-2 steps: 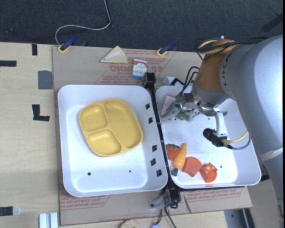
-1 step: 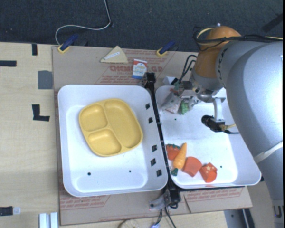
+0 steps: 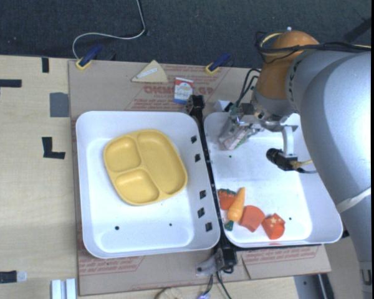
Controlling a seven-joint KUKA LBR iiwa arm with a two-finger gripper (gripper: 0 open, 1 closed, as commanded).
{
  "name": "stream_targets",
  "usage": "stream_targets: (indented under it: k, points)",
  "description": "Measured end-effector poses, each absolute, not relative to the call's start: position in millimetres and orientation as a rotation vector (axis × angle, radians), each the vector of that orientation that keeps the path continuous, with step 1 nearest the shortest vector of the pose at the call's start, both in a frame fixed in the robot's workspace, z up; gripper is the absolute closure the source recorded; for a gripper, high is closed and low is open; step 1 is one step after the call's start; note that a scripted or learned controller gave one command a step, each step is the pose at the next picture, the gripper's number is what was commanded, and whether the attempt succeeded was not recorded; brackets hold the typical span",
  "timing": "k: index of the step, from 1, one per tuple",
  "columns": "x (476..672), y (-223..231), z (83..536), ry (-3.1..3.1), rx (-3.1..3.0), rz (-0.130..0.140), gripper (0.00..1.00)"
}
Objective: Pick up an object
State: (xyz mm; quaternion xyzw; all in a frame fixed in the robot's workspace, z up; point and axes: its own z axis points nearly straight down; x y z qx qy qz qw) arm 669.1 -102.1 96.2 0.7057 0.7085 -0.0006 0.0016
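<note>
Several toy foods lie at the front of the right bin (image 3: 299,192): an orange carrot (image 3: 237,205), a red piece (image 3: 225,199) beside it, a red-orange block (image 3: 252,218) and a red strawberry-like piece (image 3: 274,226). My gripper (image 3: 232,138) hangs low over the bin's back left corner, near the divider, well behind the foods. I see nothing held in it. The grey arm with its orange band (image 3: 280,73) comes in from the right and hides the bin's back right part.
The left bin (image 3: 93,229) holds a yellow divided plate (image 3: 144,166). Behind the bins, on the cardboard, stand a small red and white box (image 3: 183,91) and a tan wedge (image 3: 151,72). A black fitting (image 3: 279,157) on a cable juts over the right bin.
</note>
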Motion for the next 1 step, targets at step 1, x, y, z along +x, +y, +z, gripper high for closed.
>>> stream_targets:
  k: [1]
  points:
    - [623.0,-60.4,184.6,2.224,2.219,0.001,1.0]
